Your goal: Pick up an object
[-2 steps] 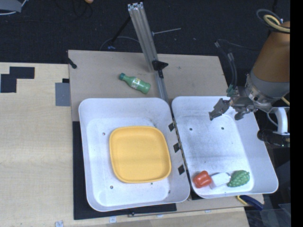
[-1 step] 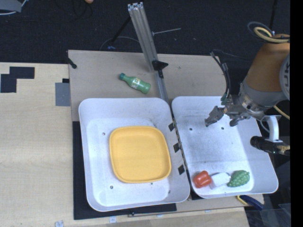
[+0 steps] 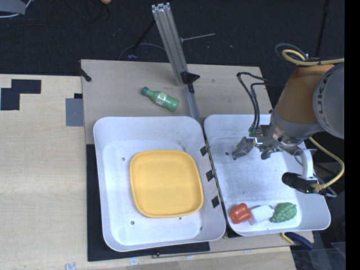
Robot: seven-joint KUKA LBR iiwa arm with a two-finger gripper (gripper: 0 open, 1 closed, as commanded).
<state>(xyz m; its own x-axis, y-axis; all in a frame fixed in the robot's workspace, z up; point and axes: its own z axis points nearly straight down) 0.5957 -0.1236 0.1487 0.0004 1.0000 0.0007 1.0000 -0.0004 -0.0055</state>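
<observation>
Hovering over the right bin [image 3: 315,221], the gripper [image 3: 254,150] has its fingers spread apart, gripping nothing. Well below them, a red pepper [image 3: 240,212], white block [image 3: 262,213] and green grapes [image 3: 283,212] line the bin's near edge.

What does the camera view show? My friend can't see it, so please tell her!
A grey robot arm's open gripper hovers over the right bin, holding nothing. A red toy, white block and green grapes sit along its near edge; the left bin holds a yellow plate.
</observation>
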